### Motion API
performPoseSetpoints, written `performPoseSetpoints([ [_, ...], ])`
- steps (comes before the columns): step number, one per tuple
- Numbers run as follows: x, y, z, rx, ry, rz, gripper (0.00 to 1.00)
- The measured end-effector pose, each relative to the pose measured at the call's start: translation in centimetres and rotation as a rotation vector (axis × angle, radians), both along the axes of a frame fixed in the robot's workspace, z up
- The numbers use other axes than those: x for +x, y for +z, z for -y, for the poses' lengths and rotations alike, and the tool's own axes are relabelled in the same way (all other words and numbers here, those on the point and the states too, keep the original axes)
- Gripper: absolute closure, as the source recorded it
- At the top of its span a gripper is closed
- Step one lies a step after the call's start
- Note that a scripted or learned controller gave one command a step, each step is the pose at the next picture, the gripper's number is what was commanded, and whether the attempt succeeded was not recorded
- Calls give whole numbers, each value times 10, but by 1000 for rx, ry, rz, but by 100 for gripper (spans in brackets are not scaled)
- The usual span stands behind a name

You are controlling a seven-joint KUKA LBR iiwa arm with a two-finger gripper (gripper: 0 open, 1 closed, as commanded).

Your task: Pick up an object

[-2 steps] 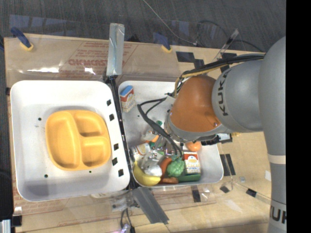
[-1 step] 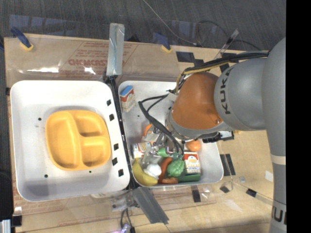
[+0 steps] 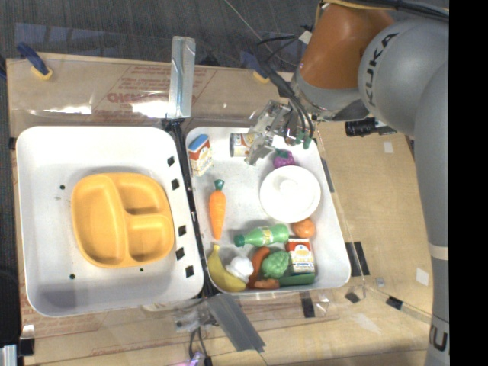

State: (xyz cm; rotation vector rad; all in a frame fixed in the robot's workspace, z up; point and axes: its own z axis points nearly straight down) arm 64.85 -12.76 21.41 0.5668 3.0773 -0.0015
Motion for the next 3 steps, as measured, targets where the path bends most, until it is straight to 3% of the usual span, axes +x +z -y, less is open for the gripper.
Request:
performPoseSetpoints([
  [1, -3, 85, 7, 1, -101, -1, 100],
  [2, -11, 78, 7, 3, -44, -15, 100],
  [3, -79, 60, 7, 2, 90, -12, 100],
])
